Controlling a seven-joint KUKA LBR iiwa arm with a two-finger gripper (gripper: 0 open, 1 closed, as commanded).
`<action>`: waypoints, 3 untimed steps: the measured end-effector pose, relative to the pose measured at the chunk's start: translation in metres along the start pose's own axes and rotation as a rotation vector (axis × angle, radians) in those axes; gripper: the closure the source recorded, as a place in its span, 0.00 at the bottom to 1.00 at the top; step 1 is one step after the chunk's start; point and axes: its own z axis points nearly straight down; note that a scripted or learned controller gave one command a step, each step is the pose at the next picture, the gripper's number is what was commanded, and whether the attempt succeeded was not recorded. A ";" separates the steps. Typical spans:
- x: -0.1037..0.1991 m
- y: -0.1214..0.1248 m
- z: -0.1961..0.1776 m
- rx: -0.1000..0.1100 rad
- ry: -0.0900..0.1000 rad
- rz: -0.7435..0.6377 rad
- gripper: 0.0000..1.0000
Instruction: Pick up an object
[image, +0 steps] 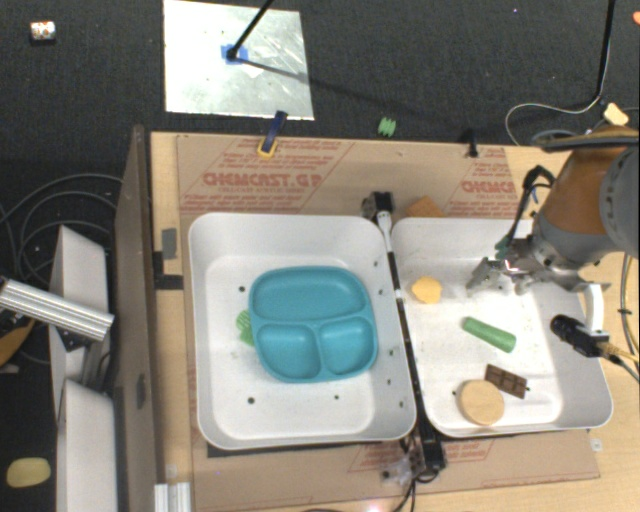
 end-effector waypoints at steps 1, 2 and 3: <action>0.037 -0.044 0.001 0.000 0.000 0.000 0.00; 0.031 -0.044 0.008 -0.004 -0.003 0.001 0.00; 0.031 -0.043 -0.003 -0.007 -0.002 0.000 1.00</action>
